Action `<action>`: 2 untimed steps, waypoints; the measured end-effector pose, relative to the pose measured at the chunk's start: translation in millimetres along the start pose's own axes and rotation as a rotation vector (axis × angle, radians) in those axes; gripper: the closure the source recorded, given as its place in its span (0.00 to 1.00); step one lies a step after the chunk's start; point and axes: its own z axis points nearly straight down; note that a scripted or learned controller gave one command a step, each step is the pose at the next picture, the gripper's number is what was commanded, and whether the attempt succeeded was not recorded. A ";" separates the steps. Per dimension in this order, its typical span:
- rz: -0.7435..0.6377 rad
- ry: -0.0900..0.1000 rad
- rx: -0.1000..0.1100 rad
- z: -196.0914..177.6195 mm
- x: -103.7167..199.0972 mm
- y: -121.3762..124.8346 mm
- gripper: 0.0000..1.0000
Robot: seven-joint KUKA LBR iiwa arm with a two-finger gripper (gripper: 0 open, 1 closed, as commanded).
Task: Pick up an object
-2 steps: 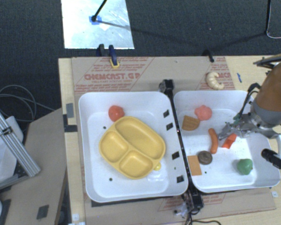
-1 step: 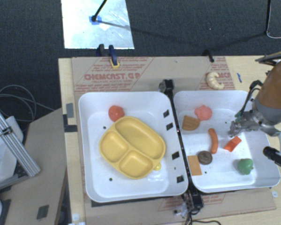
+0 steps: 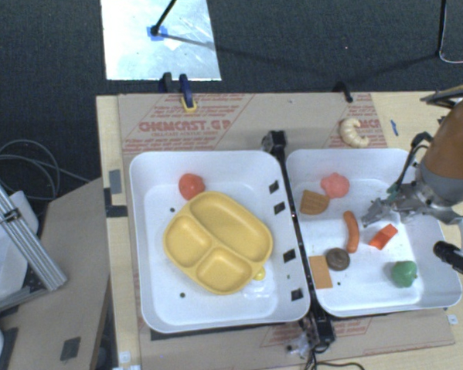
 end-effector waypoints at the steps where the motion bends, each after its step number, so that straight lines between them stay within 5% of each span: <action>1: 0.001 0.001 0.005 11.5 0.2 -15.8 0.00; 2: 0.001 0.000 0.000 0.0 -0.1 -14.0 1.00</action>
